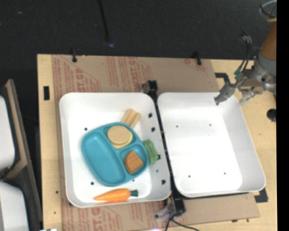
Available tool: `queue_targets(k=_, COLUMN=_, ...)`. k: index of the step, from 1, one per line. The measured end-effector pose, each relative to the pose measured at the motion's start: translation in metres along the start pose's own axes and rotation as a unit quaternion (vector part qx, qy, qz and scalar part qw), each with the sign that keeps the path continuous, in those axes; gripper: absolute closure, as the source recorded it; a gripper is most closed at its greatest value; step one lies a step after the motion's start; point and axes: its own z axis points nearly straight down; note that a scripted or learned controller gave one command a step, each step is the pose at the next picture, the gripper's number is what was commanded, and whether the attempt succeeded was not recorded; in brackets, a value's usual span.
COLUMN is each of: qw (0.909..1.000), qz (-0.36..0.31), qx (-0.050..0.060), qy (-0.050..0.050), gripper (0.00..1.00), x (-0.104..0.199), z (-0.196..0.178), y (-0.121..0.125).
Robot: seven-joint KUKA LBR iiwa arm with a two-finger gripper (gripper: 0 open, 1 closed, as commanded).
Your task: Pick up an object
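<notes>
Camera view: carrot (pixel 114 195) lies left-right, green top right; gripper (pixel 233 94) spread, holding nothing.

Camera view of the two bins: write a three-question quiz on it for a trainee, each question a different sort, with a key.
1. True or false: the orange carrot lies on the blue tray.
2. Multiple choice: the gripper is above which spot? A. the middle of the left bin; B. the far right corner of the right bin; C. the blue tray.
3. Fill in: the round tan disc sits in a compartment of the ____.

Key:
1. False. It lies on the left bin's floor, near the front wall, apart from the tray.
2. B
3. blue tray
</notes>
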Motion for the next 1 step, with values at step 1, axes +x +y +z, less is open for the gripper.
queue_targets(k=1, qw=1.0, qz=-0.001, qx=-0.004, qy=-0.001, gripper=0.0, x=0.0004, z=-0.0052, y=0.0014)
